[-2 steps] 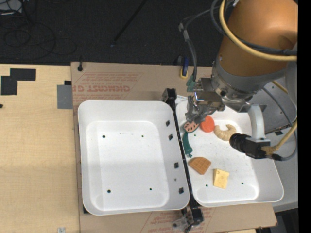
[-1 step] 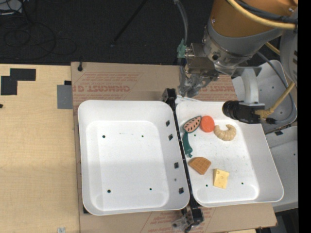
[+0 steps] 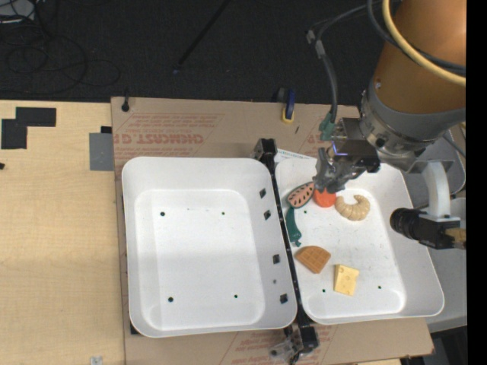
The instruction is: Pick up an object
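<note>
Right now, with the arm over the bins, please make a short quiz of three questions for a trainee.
1. True or false: the cheese lies in the left bin.
2. Which thing is nearest the gripper? A croissant; B orange piece; C cracker.
3. Fill in: the green tool lies along the right bin's ___ wall.

Key: 1 false; 2 B; 3 left.

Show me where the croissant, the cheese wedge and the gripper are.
croissant [image 3: 353, 207], camera view, middle of its curved body.
cheese wedge [image 3: 346, 280], camera view, centre of its yellow top face.
gripper [image 3: 329, 182], camera view, at its fingertips, just above the orange piece.
</note>
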Tool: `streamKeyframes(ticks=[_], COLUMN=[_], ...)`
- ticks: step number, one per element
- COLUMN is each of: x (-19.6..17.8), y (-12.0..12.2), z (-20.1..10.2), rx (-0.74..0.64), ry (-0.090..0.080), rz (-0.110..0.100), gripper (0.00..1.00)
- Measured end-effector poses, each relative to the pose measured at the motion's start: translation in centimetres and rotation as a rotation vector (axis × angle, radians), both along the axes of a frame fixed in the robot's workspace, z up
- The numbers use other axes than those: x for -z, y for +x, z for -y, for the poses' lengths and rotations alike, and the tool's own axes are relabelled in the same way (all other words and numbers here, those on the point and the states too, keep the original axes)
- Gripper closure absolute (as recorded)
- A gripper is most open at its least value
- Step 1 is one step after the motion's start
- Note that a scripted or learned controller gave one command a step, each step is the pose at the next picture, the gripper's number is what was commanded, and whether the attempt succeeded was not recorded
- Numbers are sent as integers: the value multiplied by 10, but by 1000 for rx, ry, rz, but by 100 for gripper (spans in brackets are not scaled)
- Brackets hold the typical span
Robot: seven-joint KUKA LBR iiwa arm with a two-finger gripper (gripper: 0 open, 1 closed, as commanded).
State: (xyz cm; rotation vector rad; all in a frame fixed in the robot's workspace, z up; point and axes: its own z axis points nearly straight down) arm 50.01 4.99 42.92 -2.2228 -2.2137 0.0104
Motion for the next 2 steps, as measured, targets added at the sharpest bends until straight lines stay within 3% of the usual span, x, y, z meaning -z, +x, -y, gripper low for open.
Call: streamKeyframes(ticks=[1, 2], x=[136, 47], y=[-11, 33], z=[12, 24], rx=[-2, -6], ry=[-1, 0], rz=[-12, 14], gripper=[100, 100])
